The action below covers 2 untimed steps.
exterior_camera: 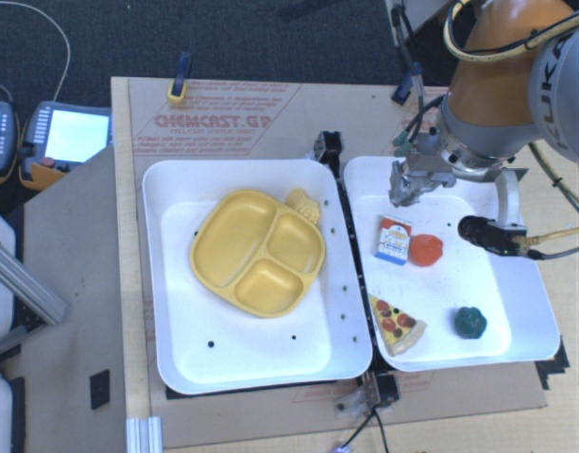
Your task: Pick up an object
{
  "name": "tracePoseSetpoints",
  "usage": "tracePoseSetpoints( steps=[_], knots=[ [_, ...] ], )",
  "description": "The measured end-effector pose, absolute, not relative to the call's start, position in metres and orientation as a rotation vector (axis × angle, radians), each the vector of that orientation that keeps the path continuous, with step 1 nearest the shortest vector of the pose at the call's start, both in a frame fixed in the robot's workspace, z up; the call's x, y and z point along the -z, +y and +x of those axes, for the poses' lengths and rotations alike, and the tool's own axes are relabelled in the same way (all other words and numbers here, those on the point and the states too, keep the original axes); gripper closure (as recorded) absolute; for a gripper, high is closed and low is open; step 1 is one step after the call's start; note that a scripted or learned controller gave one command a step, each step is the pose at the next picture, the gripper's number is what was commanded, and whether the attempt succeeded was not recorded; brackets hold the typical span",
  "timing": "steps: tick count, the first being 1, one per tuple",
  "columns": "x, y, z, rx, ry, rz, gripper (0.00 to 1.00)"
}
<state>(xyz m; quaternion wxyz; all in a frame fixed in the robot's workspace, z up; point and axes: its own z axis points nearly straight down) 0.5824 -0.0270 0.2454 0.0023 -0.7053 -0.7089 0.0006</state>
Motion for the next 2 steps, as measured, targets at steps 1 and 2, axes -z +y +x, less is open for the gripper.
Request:
tracePoseSetpoints(
  steps=[1, 2],
  knots=[
    [-0.249, 0.021, 0.554, 0.000, -2.225, -2.212, 1.00],
    [-0.246, 0.065, 0.523, -0.002, -2.224, -2.213, 1.00]
  ],
)
